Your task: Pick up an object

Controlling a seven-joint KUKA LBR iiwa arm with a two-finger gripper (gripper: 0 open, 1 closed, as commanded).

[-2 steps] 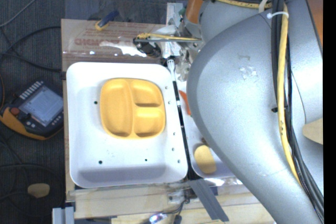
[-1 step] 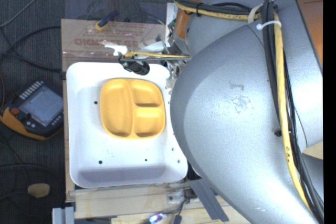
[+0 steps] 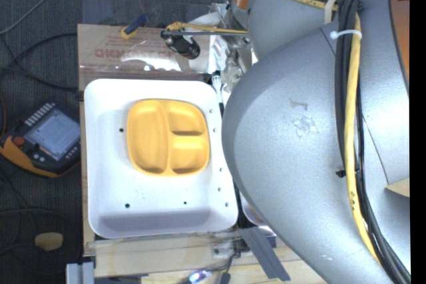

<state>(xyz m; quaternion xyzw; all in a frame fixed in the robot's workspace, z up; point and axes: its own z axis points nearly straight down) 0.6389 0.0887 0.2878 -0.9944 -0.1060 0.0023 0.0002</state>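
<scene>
A yellow divided tray lies flat in the middle of the left white bin, its long axis running roughly across the view. The grey arm bulks over the right side, so the tray lies to the left of it. The state of the gripper cannot be told. Around the bins are a cardboard-covered bench, and a teach pendant on dark carpet.

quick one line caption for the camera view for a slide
Grey arm looms over the right bin while a yellow divided tray lies in the left white bin.
</scene>
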